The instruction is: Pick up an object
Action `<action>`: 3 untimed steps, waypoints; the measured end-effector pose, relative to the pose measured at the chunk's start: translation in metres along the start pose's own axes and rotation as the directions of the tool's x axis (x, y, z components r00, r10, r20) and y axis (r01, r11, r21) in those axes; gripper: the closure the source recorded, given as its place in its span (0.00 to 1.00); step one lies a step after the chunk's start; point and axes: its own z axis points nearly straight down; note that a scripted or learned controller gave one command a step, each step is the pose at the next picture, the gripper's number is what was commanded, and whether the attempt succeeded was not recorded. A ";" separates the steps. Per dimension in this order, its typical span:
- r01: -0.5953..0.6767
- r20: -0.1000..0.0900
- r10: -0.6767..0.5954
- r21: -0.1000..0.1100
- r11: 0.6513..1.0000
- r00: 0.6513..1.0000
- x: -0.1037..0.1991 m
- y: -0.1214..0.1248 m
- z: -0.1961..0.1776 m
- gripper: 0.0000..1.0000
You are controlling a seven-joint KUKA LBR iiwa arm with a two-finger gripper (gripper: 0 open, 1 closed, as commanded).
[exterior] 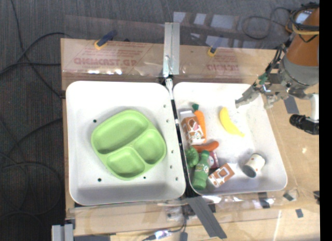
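**Approach stage: tool poised at right bin's far right corner, nothing held**

The tool (pixel 248 98) hangs over the far right corner of the right bin (pixel 272 146); whether it is wide or narrow cannot be told. No object sits in it. Nearest candidate is the banana (pixel 230 121), lying just beside the tool toward the bin's middle. A small cup (pixel 253 164) lies near the bin's near right corner. Judged next: centre over the banana, descend, close across its narrow width.
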 end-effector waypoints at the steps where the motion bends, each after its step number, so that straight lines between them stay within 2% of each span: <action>1: -0.027 0.000 0.027 -0.001 1.000 1.000 0.006 -0.001 0.118 0.00; 2: -0.025 0.000 0.025 0.000 1.000 1.000 0.008 -0.001 0.109 1.00; 3: 0.017 0.002 -0.017 -0.003 1.000 1.000 0.052 0.035 -0.002 1.00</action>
